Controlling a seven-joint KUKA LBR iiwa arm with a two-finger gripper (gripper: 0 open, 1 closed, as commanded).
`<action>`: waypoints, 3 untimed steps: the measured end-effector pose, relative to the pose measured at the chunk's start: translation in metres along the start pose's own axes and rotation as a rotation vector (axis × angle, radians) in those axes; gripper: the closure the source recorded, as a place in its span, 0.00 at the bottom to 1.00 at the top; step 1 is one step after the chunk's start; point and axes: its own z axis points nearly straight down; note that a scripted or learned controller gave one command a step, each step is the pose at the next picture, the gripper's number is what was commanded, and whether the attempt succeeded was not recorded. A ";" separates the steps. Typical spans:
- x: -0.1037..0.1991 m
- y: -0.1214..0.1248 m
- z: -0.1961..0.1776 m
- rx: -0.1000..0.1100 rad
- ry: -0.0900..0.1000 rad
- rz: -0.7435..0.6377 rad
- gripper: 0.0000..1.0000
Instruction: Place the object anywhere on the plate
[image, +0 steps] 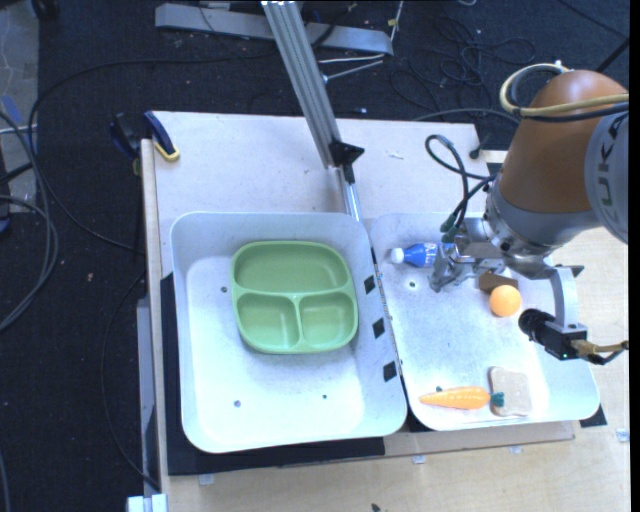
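Note:
A green plate (296, 297) with three compartments lies in the left bin (200, 400). In the right bin (440, 340) a small blue bottle with a white cap (418, 255) lies on its side near the far edge. My gripper (448, 277) hangs just right of and in front of the bottle, open, with nothing between its fingers. An orange ball (505, 300) sits to the gripper's right. An orange carrot (455, 398) and a tan sponge-like block (510, 390) lie along the bin's near edge.
The arm's bulky grey and orange wrist (555, 150) overhangs the right bin's far right corner. A black attachment (555, 335) juts out beside the ball. A slanted metal pole (315, 90) rises behind the bins.

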 end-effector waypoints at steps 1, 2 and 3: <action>0.052 -0.006 0.018 0.003 0.000 0.000 1.00; 0.106 -0.009 0.014 0.001 0.000 0.000 1.00; 0.160 -0.022 0.032 0.004 0.000 0.000 1.00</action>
